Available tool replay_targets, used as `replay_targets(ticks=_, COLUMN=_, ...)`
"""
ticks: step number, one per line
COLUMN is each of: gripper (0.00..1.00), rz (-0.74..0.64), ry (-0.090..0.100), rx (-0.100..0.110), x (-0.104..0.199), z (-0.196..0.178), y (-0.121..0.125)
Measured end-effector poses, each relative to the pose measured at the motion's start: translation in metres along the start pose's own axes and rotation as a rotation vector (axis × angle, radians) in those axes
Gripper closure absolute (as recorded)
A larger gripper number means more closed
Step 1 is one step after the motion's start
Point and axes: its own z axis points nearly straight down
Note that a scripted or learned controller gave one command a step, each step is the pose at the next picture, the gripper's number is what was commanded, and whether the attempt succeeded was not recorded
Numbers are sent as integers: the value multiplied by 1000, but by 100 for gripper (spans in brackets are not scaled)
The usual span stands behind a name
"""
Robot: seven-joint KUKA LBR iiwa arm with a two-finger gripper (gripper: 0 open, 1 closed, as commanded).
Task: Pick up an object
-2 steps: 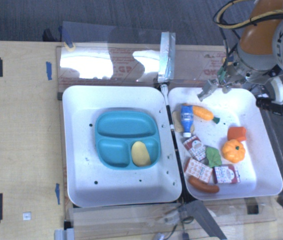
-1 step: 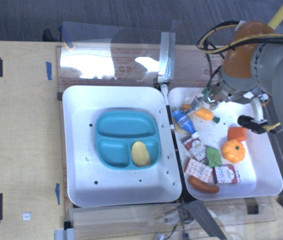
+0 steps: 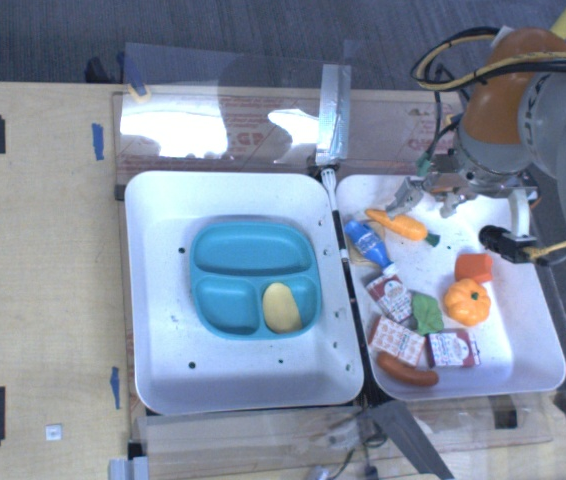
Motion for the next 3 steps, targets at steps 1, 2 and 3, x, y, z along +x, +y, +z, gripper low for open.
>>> replay_targets(ticks=1, gripper=0, rz=-12, ry=-1, rx=-7, x=15, z=31, y=-27)
replay_targets(ticks=2, gripper=100, rz=-11, ry=0, rx=-11, x=15, z=20, y=-26)
replay_targets(ticks=3, gripper=100, rz=-24, ry=3, rx=-5, x=82, z=-67, y=9)
